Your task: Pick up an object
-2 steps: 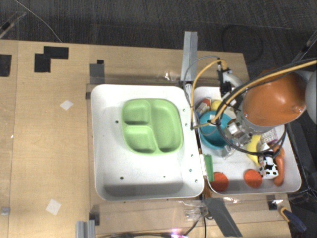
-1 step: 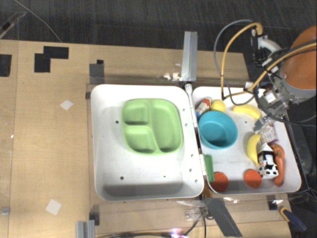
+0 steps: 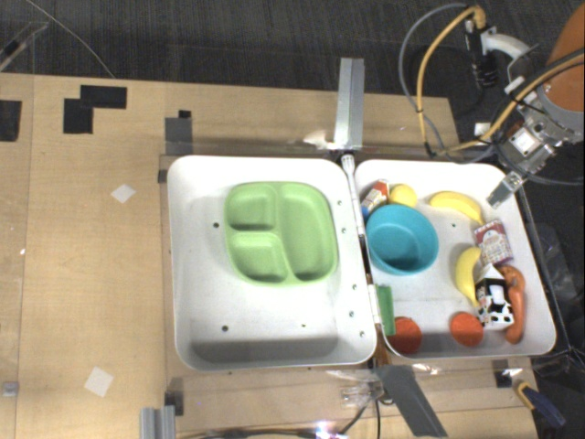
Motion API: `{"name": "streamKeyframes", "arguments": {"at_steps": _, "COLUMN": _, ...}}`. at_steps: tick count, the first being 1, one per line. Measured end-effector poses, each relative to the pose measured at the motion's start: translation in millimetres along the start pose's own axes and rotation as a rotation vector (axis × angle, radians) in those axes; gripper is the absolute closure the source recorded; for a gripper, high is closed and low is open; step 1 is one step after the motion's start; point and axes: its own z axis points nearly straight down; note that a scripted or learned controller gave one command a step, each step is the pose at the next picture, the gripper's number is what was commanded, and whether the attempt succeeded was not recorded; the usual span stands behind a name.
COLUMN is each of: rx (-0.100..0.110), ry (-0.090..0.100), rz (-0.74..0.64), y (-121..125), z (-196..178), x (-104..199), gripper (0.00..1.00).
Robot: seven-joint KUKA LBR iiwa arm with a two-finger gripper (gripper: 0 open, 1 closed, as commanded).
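The right bin [image 3: 539, 327] holds a blue bowl [image 3: 400, 238], two yellow bananas [image 3: 457, 206] [image 3: 468, 273], a red and white packet [image 3: 491, 242], a black and white cow toy [image 3: 496, 305], an orange carrot-like piece [image 3: 517, 305], an orange ball [image 3: 466, 329], a red ball [image 3: 405, 334] and a green block [image 3: 384, 307]. My gripper [image 3: 504, 190] hangs over the bin's far right corner, just right of the upper banana and above the packet. Nothing shows in its grasp.
A green divided plate [image 3: 279, 231] lies in the left bin [image 3: 196, 318]. A metal post [image 3: 350, 99] stands behind the divider between the bins. Cables [image 3: 430, 53] loop at the back right beside the arm.
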Motion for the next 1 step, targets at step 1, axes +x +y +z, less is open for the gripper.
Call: {"name": "streamKeyframes", "arguments": {"at_steps": 1, "rx": -0.001, "ry": -0.002, "rz": 0.001, "y": 0.1, "z": 0.9, "x": -0.3, "gripper": 0.0}}
